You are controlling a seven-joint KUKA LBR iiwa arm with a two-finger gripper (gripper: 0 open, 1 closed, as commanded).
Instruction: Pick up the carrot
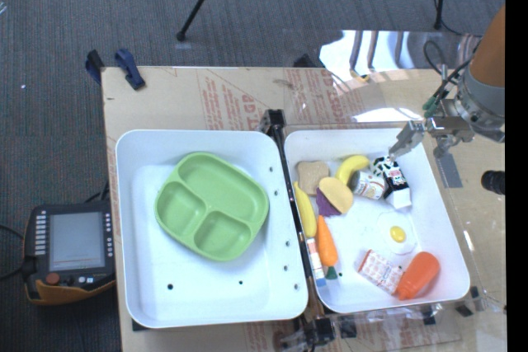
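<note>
While carrot (327, 241) lies untouched just left of fried egg (399, 236), near right bin's (440, 202) left wall: pickup not begun. Gripper (425, 133) up-right, well apart, finger state impossible to tell. Approach, grasp, lift left.

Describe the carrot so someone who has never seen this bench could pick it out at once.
Start at the right-hand white bin, the one crowded with toy food. Go to its left wall, where a yellow corn cob lies lengthwise. The carrot lies just right of the cob's lower end: a slim orange taper ending in a small green tuft, much thinner than the chunky orange bottle in the bin's lower right corner.
</note>
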